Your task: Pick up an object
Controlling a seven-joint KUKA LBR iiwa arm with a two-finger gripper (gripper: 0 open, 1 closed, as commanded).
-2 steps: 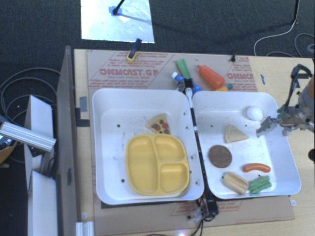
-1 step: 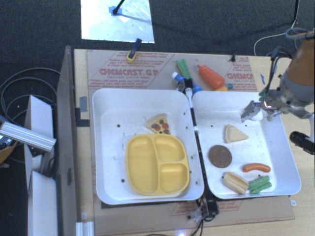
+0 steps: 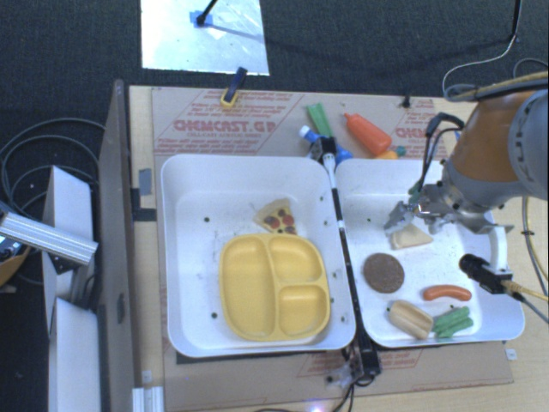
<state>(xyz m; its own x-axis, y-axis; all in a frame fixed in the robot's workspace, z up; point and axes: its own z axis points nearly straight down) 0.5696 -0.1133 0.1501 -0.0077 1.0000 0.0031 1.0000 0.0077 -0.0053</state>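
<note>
The job is to pick up one thing, and from what shows here it looks like it is not done yet. Nothing is lifted up in the air, and every toy rests on the floor of a bin.

The claw is down low in the right bin, near its back half. It is too blurry to tell if the claw is open or closed, or if it has a grip on anything.

The nearest thing is a pale wedge, maybe toy cheese or bread. It lies just under and a little in front of the claw, so near that they seem to touch, but I cannot tell if the wedge is really caught. My guess is that this is the thing the claw is going for.

A bit farther toward the front from the claw is a round brown patty. Well past that, near the front edge of the bin, lie a sausage, a tan bun and a green veggie.

Across the wall to the side of the claw is the left bin. It has a yellow tray with three parts and a pizza slice just behind the tray. These are well apart from the claw.

What is left, I think: get a firm hold and lift the wedge up off the bin floor
</note>
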